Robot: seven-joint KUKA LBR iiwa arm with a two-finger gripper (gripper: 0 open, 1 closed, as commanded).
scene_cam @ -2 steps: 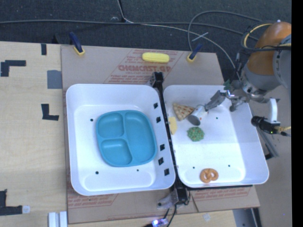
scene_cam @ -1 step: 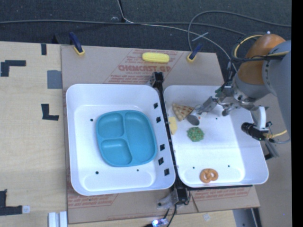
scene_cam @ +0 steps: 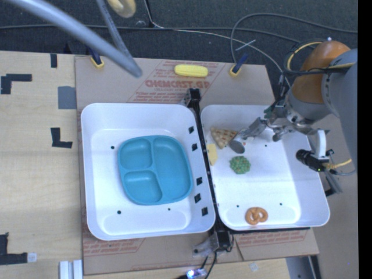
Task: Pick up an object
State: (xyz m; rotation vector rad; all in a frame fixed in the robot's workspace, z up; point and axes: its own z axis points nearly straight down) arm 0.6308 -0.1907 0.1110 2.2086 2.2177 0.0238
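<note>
Currently the gripper (scene_cam: 239,142) sits low in the right bin (scene_cam: 311,205), near its upper-left part, arm coming in from the right. Fingers look slightly spread, nothing visible between them, so open and not gripping.

Relative to the fingers:
- pizza-slice toy (scene_cam: 222,136): just beside them on the left, near the bin's upper-left corner. Can't tell whether a fingertip touches it.
- pale yellow piece (scene_cam: 213,154): left and a bit lower, against the bin's left wall.
- green broccoli-like toy (scene_cam: 240,165): just below the fingers, apart from them.
- pretzel toy (scene_cam: 256,215): well below, near the bin's front edge.
- blue divided tray (scene_cam: 154,170): well to the left, lying flat in the left bin (scene_cam: 96,214).
- yellow banana-like toy (scene_cam: 190,71): up and left, outside both bins on the cardboard sheet (scene_cam: 116,86) over the table (scene_cam: 35,173).
</note>
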